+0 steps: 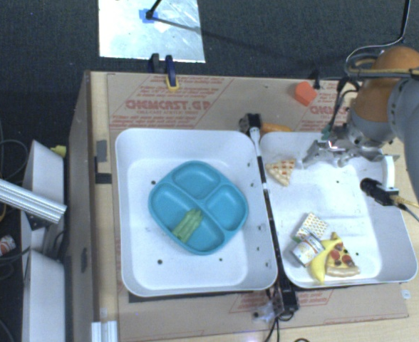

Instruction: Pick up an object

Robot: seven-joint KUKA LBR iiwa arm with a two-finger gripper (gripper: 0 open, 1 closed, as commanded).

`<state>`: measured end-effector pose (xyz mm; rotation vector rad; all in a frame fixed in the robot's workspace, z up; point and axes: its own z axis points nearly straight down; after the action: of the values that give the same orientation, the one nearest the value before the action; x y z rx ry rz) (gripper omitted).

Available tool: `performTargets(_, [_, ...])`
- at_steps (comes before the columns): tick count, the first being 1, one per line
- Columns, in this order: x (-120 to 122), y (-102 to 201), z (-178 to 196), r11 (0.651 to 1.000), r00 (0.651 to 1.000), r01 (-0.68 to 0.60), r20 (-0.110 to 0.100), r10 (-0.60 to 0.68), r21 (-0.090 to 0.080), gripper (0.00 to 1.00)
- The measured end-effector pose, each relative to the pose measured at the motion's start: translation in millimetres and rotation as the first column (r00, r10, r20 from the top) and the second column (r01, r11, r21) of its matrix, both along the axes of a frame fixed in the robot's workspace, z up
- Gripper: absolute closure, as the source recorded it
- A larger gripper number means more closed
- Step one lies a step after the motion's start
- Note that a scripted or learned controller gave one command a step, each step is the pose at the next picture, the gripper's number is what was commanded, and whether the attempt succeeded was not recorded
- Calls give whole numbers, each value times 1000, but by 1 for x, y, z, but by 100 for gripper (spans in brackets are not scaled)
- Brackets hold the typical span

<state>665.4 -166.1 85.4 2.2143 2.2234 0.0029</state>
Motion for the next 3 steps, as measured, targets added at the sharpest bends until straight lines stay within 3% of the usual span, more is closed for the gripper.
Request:
performTargets(1, [-52, -1, -1, 1000, 1000, 3, -2, -3, 1, 0])
performTargets(2, [4, -40, 1, 1000, 1000, 0, -1, 0, 2, 0])
performTargets(3, [6, -40, 12, 1000, 1000, -3, 4, 3, -1, 100])
